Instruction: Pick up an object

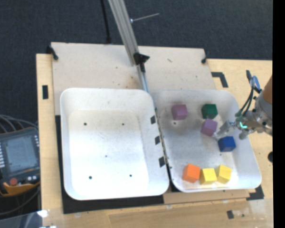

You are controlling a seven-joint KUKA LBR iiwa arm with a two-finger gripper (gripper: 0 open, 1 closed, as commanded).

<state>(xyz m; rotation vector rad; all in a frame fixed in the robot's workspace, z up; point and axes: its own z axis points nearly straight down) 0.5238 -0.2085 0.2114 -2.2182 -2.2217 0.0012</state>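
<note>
Closest to the camera, along the near wall of the right bin (244, 109), there's a little row of three blocks: an orange block (191, 173), then a yellow block (208, 175) touching it, then a second yellow block (224, 173) turned a bit on its corner. Further back in that same bin are a blue block (226, 143), a purple block (209, 127) just up and left of it, a green block (209, 110) behind that, and another purple block (179, 111) off to the left by itself.

The end effector (235, 126) comes in over the right side of that bin, hanging between the nearer purple block and the blue one, right beside both. Honestly can't tell how it's set, the tip is too small and blurry, and I don't see any block caught in it.

The left bin (66, 127) sits snug against the right one on the bench (46, 75). A slanted metal pole (125, 27) rises from behind the bins, and a handheld control pad (15, 156) sits off the bench's left edge.
</note>
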